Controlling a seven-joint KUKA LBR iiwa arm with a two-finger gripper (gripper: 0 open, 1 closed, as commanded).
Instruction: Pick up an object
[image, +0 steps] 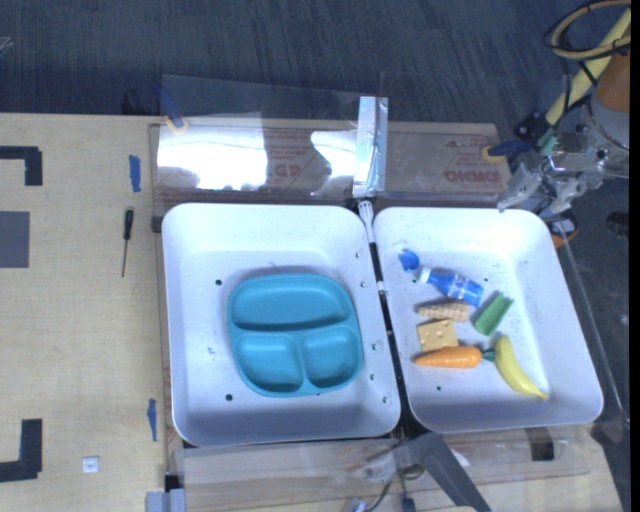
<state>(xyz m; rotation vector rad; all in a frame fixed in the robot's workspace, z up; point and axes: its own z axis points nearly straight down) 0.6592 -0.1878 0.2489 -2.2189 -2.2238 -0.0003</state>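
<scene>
We see a divided tray (292, 333) in the left bin (190, 250), carrot (450, 358), banana (518, 367), tube (445, 283) in the right bin (570, 330), gripper (545, 185) at upper right.

Feed looks bright and even from where I sit, light coming from overhead. Strong glare on the clear plastic sheet (265, 150) behind the bins, w/ white hot spots washing out the print underneath. Left bin (190, 300) and right bin (570, 350) run near blown-out, so rims lose detail. Shadows soft, short, under the teal tray (293, 332) and toy food. Overall res low, slightly soft; top-right corner around the arm (585, 120) is darker and blurry.
</scene>
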